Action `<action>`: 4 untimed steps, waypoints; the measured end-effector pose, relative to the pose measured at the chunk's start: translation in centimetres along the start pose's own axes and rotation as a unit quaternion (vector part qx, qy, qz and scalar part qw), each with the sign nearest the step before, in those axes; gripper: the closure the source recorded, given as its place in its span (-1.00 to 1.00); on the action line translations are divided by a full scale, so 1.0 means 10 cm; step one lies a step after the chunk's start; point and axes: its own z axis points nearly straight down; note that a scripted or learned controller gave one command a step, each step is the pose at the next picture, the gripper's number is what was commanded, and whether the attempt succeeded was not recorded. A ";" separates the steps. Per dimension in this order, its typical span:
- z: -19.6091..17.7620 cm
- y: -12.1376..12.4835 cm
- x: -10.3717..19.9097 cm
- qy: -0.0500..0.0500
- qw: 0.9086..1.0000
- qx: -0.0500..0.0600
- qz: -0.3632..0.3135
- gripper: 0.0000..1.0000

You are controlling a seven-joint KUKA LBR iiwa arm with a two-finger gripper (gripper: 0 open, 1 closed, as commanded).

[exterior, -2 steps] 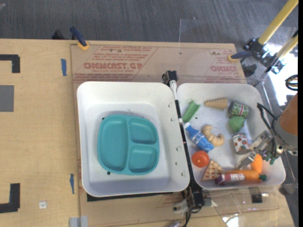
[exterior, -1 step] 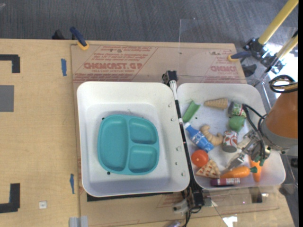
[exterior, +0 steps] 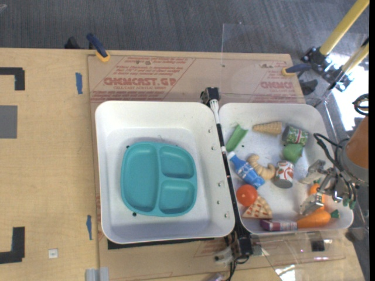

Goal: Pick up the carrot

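While the claw (exterior: 321, 196) hovers just above the carrot (exterior: 314, 218), its opening I cannot tell, the next move is probably a short descent.

The bench (exterior: 41, 174) appeared as pale unfinished wood with a matt, faintly grained surface. The two bins, left (exterior: 111, 174) and right (exterior: 328, 127), looked like smooth white plastic with a soft sheen. The divided tray (exterior: 158, 179) was teal plastic, matt to satin, without glare. A clear sheet (exterior: 176, 78), printed in red lettering, lay glossy over brown backing behind the bins. The carrot (exterior: 314, 218) showed smooth orange plastic with a slight shine. The tomato (exterior: 246, 194) was glossy red. The pizza slice (exterior: 258, 208) looked matt and lightly textured. The gripper (exterior: 321, 193) presented bare metal parts, dull grey.
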 end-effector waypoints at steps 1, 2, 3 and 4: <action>0.00 0.02 0.01 0.003 0.984 -0.001 0.180 -1.00; 0.00 0.12 0.05 0.001 1.000 0.001 0.005 -1.00; 0.00 0.02 0.01 0.005 0.978 -0.001 0.206 -1.00; 0.00 0.07 0.01 0.005 0.960 -0.004 0.281 -1.00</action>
